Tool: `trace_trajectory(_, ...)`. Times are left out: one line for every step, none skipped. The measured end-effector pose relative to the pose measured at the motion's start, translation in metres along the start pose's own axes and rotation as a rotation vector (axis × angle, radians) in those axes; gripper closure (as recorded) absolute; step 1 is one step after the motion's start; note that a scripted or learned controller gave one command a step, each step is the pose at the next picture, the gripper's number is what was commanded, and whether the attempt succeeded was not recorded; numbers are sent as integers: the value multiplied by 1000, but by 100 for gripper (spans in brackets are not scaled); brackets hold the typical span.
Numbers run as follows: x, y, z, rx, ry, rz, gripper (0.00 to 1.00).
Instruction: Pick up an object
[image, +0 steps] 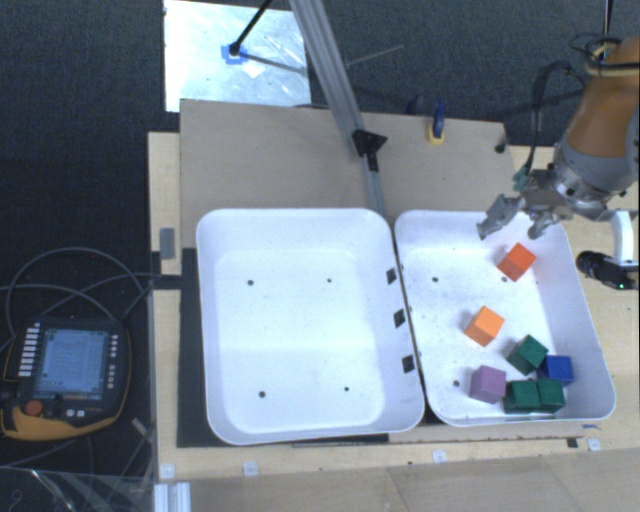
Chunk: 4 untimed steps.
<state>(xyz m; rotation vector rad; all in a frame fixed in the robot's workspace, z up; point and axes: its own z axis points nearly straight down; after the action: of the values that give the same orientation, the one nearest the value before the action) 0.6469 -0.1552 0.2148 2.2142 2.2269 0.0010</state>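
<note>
two white bins on bench; my gripper (516, 222) spread, empty, over right bin's (440, 400) far edge. red-orange cube (517, 262) just below: light, rigid; pinch flat opposite faces.

A dark blue-grey carpet (70, 120) covers the floor around the counter (270, 160), a pale brown board with lighter wooden edging. A control pendant (65, 375) lies on the carpet at the left, its cable looping around it. A shiny sheet (215, 55) lies beyond the counter, and a grey metal pole (335, 75) slants across it.
</note>
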Motion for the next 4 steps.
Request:
trace_trajectory(0,0,0,0,-1,0,0)
trace_trajectory(3,0,41,3,0,0,0)
trace_trajectory(4,-1,82,3,0,2,0)
trace_trajectory(4,-1,126,3,0,2,0)
